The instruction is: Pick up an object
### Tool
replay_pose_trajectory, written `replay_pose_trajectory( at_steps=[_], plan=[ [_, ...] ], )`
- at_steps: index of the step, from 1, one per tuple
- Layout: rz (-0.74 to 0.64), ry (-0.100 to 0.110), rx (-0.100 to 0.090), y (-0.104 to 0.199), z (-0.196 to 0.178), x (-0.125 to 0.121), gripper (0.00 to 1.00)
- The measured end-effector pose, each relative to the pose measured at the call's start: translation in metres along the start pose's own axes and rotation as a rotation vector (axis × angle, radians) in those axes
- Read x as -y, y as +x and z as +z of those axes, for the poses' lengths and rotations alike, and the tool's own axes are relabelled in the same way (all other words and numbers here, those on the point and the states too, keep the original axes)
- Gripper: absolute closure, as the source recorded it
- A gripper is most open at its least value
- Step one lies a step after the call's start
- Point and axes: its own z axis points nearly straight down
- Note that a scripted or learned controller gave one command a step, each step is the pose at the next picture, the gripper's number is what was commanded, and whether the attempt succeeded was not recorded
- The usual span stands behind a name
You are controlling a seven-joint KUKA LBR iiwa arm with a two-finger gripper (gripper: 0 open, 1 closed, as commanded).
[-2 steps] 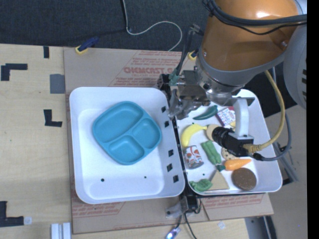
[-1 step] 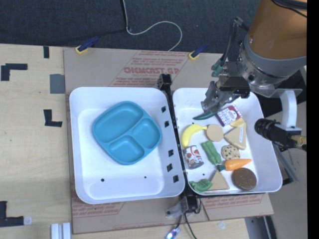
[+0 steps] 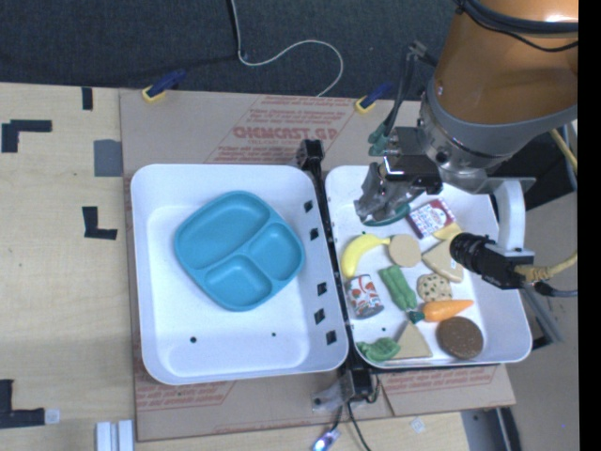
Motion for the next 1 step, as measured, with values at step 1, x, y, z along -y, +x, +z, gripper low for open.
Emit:
replay_pose_trajectory(
  at_steps=[1],
  plan=[
    [0.0, -0.004, -0.001, 0.0148, -0.0171, -0.0001, 1.0]
  ],
)
